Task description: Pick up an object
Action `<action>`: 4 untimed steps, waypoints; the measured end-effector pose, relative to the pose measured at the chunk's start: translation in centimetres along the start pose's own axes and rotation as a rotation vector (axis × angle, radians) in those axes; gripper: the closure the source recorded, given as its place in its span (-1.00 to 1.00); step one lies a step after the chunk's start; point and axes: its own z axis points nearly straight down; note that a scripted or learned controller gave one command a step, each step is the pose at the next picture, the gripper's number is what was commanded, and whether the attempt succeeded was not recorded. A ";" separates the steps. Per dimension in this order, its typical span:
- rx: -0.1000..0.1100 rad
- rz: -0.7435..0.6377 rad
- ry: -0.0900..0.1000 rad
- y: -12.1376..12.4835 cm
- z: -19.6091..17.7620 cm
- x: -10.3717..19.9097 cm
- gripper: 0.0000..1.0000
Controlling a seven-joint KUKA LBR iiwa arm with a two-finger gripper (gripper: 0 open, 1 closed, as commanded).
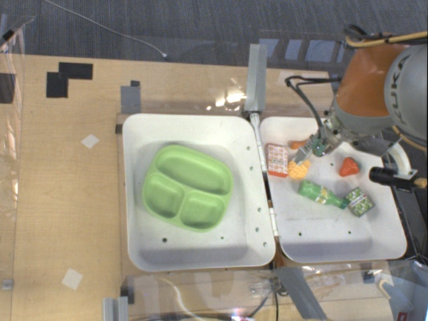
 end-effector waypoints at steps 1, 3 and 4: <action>0.008 0.515 0.005 0.2 0.4 7.4 1.00; -0.001 1.076 0.003 4.3 9.5 20.4 1.00; 0.006 1.377 -0.014 5.6 9.6 22.9 1.00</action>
